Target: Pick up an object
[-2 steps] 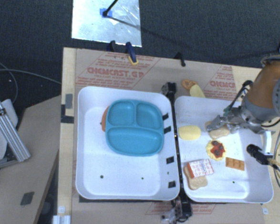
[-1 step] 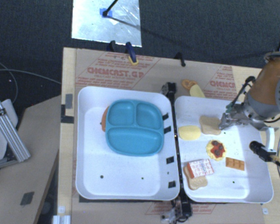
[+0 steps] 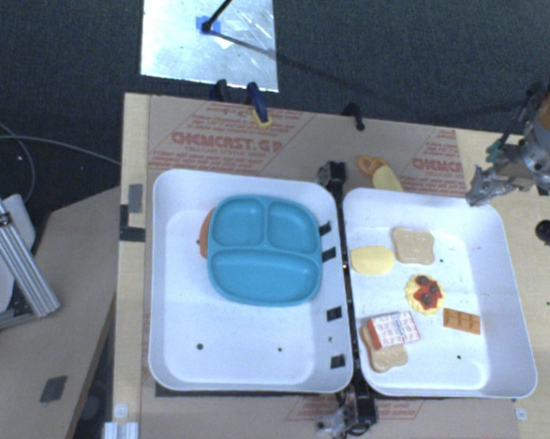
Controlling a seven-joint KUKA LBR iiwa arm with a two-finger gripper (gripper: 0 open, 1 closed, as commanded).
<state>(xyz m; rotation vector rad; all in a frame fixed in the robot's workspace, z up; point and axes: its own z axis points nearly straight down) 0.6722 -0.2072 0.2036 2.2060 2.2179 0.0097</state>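
My gripper (image 3: pixel 485 187) hangs at the upper right, above the far right corner of the right bin (image 3: pixel 510 277), with nothing seen between its fingers. Inside that bin lie a slice of toast (image 3: pixel 412 245), a pale yellow piece (image 3: pixel 372 260), a small pizza-like round with red topping (image 3: pixel 426 294), an orange waffle square (image 3: pixel 461 321), and a red-and-white packet resting on a bread piece (image 3: pixel 392 333). All of these lie below and left of the gripper.
The left bin (image 3: pixel 174 254) holds a blue divided plate (image 3: pixel 263 251) with an orange thing peeking out at its left edge. A yellow banana-like piece (image 3: pixel 385 177) lies on the cardboard behind the bins. Black clips line the divide between bins.
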